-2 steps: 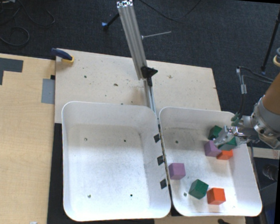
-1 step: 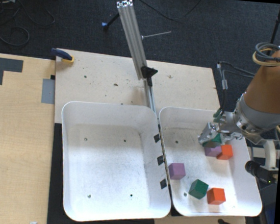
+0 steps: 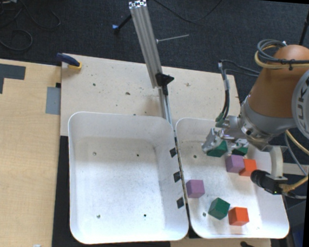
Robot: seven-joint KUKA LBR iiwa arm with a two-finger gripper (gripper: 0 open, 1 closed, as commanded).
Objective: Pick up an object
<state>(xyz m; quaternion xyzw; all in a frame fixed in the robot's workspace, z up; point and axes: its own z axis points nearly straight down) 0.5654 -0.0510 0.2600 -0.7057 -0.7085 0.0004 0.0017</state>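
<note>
1. Nearest the camera, in the right bin [image 3: 275, 227], an orange cube [image 3: 238, 216] touches a green cube [image 3: 219, 208]. Both lie flat, and neither is the present target.
2. A purple cube [image 3: 195, 187] sits alone near the divider between the two bins, well apart from the arm.
3. Further back, a second purple cube [image 3: 234, 163] and a second orange cube [image 3: 248, 167] touch each other, just beside the gripper [image 3: 219, 144].
4. The gripper is low over the far part of the right bin, directly above a green block [image 3: 217, 150]. The block is partly hidden under the tool. The state of the pincer cannot be told, so do not assume a grasp.
5. Step in hand, as judged: closing on or lifting the green block. To do it well, centre the tool over the block, seat it low before closing, and lift straight up. Keep clear of the touching purple and orange pair on the near-right side, which a sideways move could knock.
6. Orientation: too little of the green block shows to give its facing or long axis. The loose blocks read as near-cubes with no marked long axis, so approach angle matters little; align to the flat faces.
</note>
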